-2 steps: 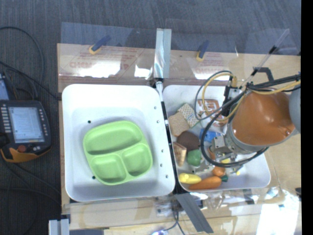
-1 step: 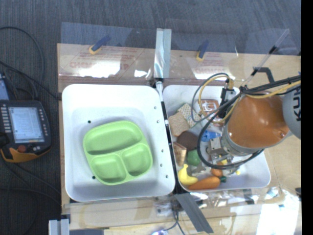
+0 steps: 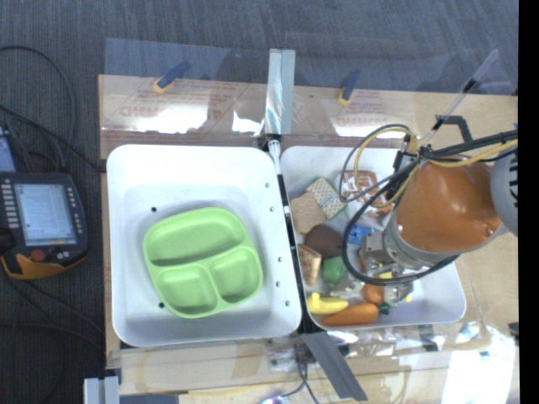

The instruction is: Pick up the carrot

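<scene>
carrot (image 3: 352, 315) lies lengthwise left-right | just below-left of pincer (image 3: 383, 283) (apparently) | pincer state: cannot tell

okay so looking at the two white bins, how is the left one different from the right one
The left bin holds a single green divided tray; the right bin holds a jumble of small items, among them the carrot and a banana. The arm hangs over the right bin, not over the left bin. Both are shallow, white and side by side.
</scene>
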